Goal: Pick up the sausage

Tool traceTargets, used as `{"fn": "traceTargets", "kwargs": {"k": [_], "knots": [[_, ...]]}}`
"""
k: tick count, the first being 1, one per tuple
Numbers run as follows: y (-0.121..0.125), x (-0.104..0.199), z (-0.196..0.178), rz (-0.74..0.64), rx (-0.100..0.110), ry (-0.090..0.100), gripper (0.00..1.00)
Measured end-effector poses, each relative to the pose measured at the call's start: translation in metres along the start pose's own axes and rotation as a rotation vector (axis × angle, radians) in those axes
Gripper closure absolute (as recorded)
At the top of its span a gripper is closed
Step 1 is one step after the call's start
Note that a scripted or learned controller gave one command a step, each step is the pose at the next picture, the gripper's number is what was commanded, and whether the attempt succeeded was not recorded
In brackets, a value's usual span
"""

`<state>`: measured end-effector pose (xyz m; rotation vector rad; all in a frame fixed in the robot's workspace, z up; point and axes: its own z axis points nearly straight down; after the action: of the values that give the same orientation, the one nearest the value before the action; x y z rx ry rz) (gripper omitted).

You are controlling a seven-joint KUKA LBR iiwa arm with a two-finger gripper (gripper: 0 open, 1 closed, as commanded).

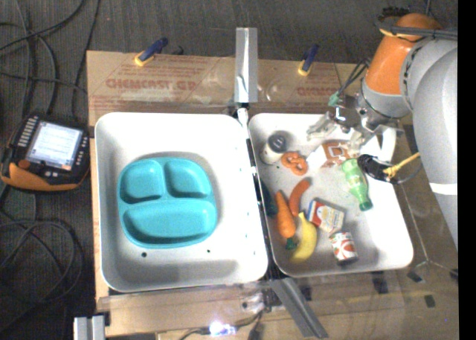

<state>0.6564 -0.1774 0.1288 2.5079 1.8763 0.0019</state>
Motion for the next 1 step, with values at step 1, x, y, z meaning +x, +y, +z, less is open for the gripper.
{"fn": "traceTargets", "kwargs": {"k": [1], "knots": [[0.0207, -0.0261, -0.0315, 0.037, 0.014, 0.002, 0.00]]}}
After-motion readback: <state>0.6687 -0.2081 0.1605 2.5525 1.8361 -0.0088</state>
